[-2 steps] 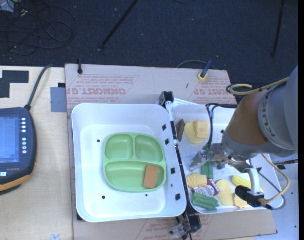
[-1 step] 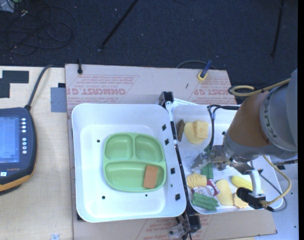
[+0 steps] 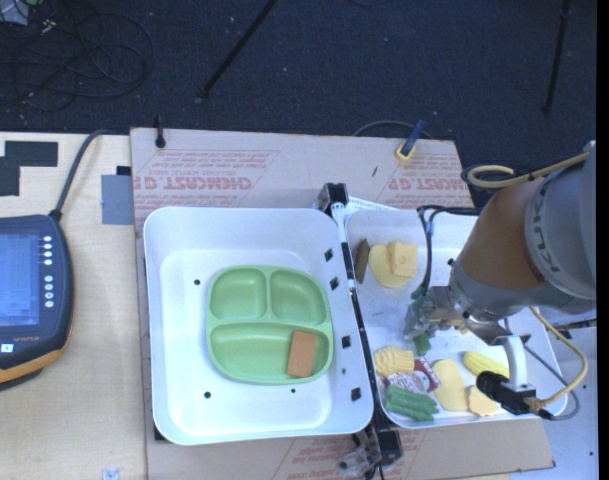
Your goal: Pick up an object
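End effector [image 3: 422, 326] sits low in the right bin [image 3: 384, 230], grip state indeterminate, just above the crowded toy food [image 3: 424, 383] at lower right of frame; risk: tight packing causes a glancing, multiple or empty pick.

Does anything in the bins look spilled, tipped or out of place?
Nothing stands out. The green tray sits flat in the left bin with an orange block in one compartment; toy foods lie loose in the right bin, none outside.
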Robot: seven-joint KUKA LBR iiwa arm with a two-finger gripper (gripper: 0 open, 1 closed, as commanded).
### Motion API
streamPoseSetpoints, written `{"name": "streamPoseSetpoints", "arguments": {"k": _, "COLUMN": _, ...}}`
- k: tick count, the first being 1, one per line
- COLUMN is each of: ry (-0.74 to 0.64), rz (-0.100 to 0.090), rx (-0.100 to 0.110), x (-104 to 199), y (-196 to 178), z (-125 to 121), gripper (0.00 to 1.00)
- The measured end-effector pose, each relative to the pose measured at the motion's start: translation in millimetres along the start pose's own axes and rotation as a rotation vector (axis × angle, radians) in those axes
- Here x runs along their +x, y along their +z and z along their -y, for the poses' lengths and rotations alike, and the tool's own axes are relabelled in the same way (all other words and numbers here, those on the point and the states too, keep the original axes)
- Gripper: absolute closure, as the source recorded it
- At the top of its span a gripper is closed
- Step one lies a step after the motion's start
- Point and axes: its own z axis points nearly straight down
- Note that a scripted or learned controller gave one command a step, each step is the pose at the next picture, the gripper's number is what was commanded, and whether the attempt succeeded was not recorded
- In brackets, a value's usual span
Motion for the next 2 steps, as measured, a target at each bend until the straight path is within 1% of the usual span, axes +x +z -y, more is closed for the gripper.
{"name": "streamPoseSetpoints", "arguments": {"k": 1, "ry": 0.001, "rz": 0.0, "rx": 0.001, "x": 0, "y": 0, "z": 0, "gripper": 0.0}}
{"name": "streamPoseSetpoints", "arguments": {"k": 2, "ry": 0.0, "rz": 0.003, "rx": 0.003, "x": -3, "y": 12, "z": -3, "gripper": 0.0}}
